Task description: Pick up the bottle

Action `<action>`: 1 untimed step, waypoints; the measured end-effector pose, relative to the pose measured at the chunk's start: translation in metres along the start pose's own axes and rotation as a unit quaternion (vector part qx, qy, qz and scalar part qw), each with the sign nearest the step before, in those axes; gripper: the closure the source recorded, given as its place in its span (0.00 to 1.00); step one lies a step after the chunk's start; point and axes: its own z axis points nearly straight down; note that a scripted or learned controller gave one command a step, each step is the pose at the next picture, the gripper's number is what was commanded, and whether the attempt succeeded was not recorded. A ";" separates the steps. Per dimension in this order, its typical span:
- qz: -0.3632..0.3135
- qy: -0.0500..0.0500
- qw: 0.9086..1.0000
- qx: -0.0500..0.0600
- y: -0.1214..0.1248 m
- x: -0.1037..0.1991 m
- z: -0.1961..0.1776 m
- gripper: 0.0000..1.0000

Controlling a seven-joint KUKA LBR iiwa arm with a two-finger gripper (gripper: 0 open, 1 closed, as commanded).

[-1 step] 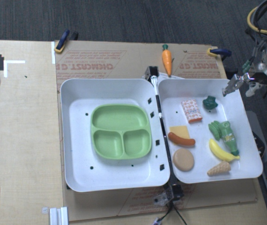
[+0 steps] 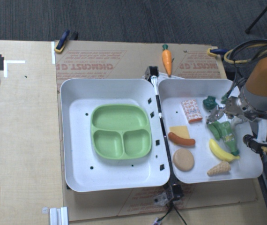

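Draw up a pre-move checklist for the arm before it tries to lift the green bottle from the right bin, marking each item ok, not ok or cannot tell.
1. Green bottle lies in the right bin: ok.
2. Gripper sits over the bottle's upper end: ok.
3. Bottle seated between the fingers: cannot tell.
4. Room around the bottle: not ok; the banana touches its lower end.
5. Dark green toy apart from the gripper: cannot tell, it is very close.
6. Hot dog and cookie away from the bottle: ok.
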 end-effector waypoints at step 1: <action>0.001 -0.008 1.000 -0.004 0.001 -0.007 -0.011 1.00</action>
